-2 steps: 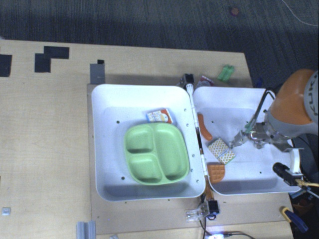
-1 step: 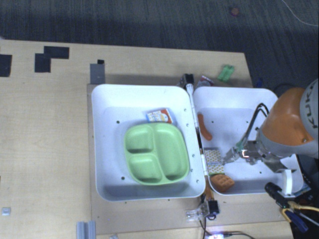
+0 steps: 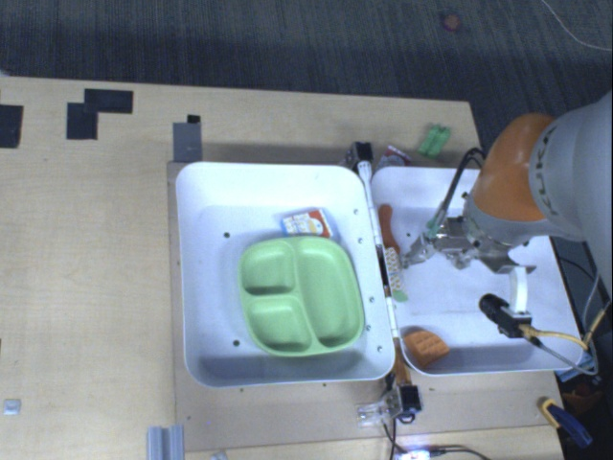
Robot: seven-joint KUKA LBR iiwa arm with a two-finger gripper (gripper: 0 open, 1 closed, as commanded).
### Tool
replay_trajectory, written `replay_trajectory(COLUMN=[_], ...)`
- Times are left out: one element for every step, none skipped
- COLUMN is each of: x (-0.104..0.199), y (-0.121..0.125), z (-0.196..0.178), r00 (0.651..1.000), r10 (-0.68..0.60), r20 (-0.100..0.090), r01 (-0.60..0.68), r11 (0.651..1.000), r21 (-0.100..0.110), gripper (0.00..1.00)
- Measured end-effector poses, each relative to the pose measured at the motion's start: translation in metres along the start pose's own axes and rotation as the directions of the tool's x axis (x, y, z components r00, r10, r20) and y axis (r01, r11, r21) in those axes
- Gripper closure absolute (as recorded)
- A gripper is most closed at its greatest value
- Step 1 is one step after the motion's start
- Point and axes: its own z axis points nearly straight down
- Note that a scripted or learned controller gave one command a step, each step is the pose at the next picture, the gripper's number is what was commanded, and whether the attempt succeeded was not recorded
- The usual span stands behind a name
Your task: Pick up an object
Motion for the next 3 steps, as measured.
replay_trajectory(x=[0.012, 0.013, -0.075], y=[0.049, 0.051, 0.070], z=[0.000, -0.011, -0.022], r00=[1.000, 1.000, 1.000], r10=[0.000, -0.004, 0.002], r20=[0.002, 0.001, 0.001], r01=[0.000, 0.004, -0.002], r11=[1.000, 1.000, 1.000], r21=[0.001, -0.003, 0.005], gripper=[0.00, 1.00, 1.00])
